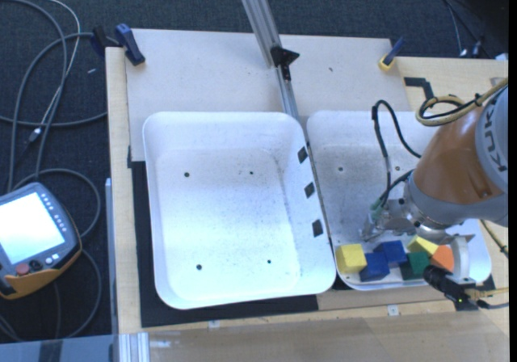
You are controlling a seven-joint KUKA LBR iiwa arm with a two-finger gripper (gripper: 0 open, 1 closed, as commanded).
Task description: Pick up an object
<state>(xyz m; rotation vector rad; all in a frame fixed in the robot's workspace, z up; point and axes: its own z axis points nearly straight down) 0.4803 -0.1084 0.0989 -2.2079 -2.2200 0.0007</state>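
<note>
Arm (460,166) enters from the right and hangs over the right bin (347,150), its grey and orange wrist covering most of that bin's near right part. Gripper (386,221) sits low in the bin, just above the cluster of objects; whether it is wide, narrow or holding anything cannot be told, since the wrist body hides it.

Objects lie bunched along the right bin's near edge. Yellow block (350,258) is leftmost, just beside the bin's near left corner. Blue block (383,259) lies just right of it, touching or nearly so. Green block (417,261) and orange block (443,255) follow further right, partly tucked under the wrist. A dark fixture (443,281) on the arm overlaps the near rim next to them.

Left bin (218,207) shows only dark specks and four small dots on its floor. Three black clips (308,189) sit along the seam where the two bins meet.

Surroundings: an aluminium strut (257,13) slants down from the top to the seam between the bins. Black cable (388,134) loops over the right bin's far side beside the arm. A blue clamp (129,44) holds the board's far left corner, a yellow and blue clamp (389,56) the far right. Teach pendant (32,235) lies on the floor at left, with cables (48,86) beyond it.
</note>
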